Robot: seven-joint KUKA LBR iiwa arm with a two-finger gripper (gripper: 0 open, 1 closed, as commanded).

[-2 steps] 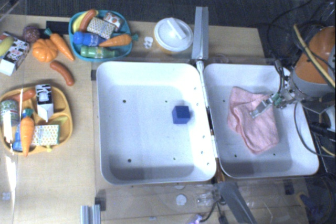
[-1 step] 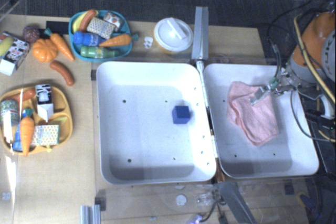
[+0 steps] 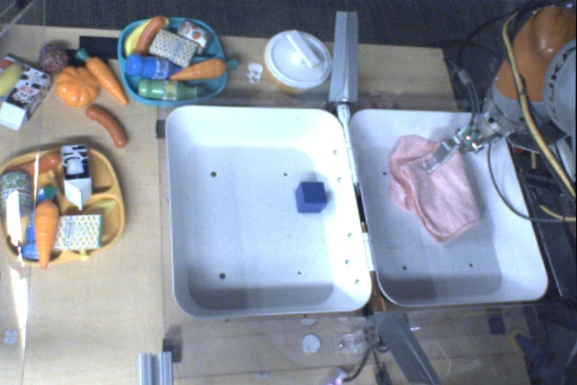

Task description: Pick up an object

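Wood surface (image 3: 135, 284) w/ two white bins: left bin (image 3: 225, 284) has a blue cube (image 3: 311, 196) near centre; right bin (image 3: 514, 275) holds a crumpled pink cloth (image 3: 433, 189). Pincer (image 3: 439, 160) sits at cloth's upper edge, touching it; can't tell if tips are apart or together.

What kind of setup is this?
Probably a robot grasping test bench: two shallow white plastic bins side by side, a grey and orange robot arm reaching in, trays of plastic toy food alongside.
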